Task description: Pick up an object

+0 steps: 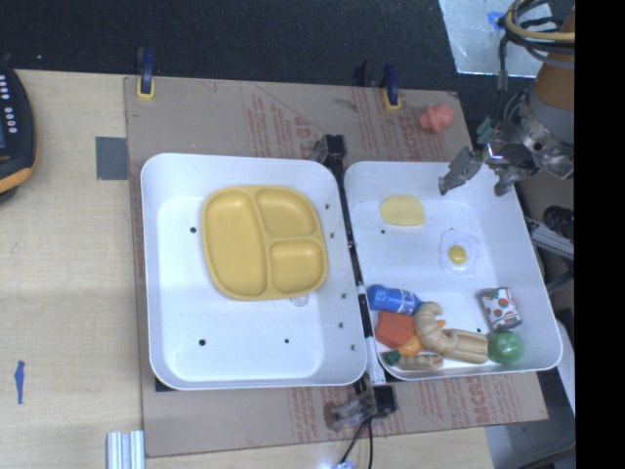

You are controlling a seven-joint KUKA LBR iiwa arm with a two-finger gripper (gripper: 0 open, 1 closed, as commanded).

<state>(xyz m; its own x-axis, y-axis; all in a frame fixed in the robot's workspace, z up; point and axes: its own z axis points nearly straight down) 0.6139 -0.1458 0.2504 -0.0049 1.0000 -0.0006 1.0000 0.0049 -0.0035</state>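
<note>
Gripper (480, 172) open over the right bin's (430, 257) far right corner, fingers spread, nothing between them.
Below it lie a pale yellow piece (401, 210) and a fried egg (457, 254); a blue bottle (393, 298), can (499, 308) and green ball (506, 347) crowd the near edge. The left bin (176, 291) holds a yellow divided plate (264, 241).

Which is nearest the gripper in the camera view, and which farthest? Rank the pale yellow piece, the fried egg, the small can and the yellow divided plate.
Measured from the gripper at the right bin's upper right:
1. Pale yellow piece, upper part of the right bin.
2. Fried egg, mid right bin; nearly as close as the first.
3. Small can, lower right of that bin.
4. Yellow divided plate, in the left bin.
</note>
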